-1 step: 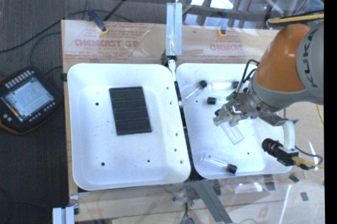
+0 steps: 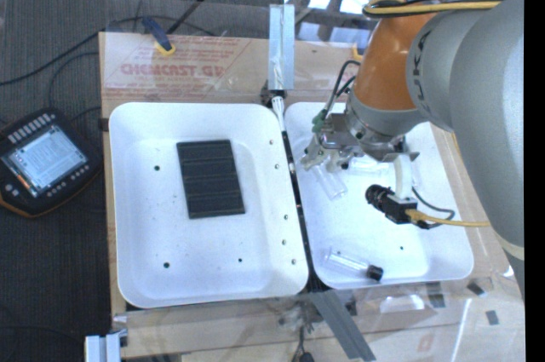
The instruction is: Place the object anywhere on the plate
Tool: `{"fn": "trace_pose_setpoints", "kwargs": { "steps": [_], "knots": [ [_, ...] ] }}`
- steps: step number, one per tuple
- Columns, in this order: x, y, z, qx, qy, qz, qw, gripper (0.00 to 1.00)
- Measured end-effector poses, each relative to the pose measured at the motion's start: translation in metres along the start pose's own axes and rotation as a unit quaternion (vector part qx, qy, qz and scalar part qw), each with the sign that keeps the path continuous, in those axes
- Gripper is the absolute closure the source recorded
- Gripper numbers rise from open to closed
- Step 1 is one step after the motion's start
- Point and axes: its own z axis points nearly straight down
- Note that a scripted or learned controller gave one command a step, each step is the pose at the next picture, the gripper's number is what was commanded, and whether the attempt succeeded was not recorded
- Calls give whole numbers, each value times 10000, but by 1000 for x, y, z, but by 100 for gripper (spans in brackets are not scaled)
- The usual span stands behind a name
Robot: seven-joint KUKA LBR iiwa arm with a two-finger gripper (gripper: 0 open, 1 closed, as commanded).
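The plate point(image 2: 209, 178) is a dark, ribbed rectangle lying flat in the middle of the left bin point(image 2: 136, 267). The object, a small clear tube with a black cap point(image 2: 354, 265), lies on its side near the front wall of the right bin point(image 2: 443, 262). My gripper point(image 2: 326, 162) hangs over the back left part of the right bin, close to the divide between the bins. It is well behind the tube and to the right of the plate. Nothing shows in its grasp.
A black plug on a yellow cable point(image 2: 390, 204) hangs from the arm over the right bin's middle. The bulky grey and orange arm point(image 2: 443, 54) covers the right bin's back right. A metal upright point(image 2: 281, 45) stands behind the bins. A teach pendant point(image 2: 41, 160) lies far left.
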Motion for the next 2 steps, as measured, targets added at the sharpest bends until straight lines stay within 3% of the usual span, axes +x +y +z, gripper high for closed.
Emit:
{"fn": "trace_pose_setpoints", "kwargs": {
  "steps": [1,2],
  "knots": [
    [73,35,0,-7,-23,2055,9787,100],
    [152,27,-32,-8,-17,-13,10000,100]
  ]
}}
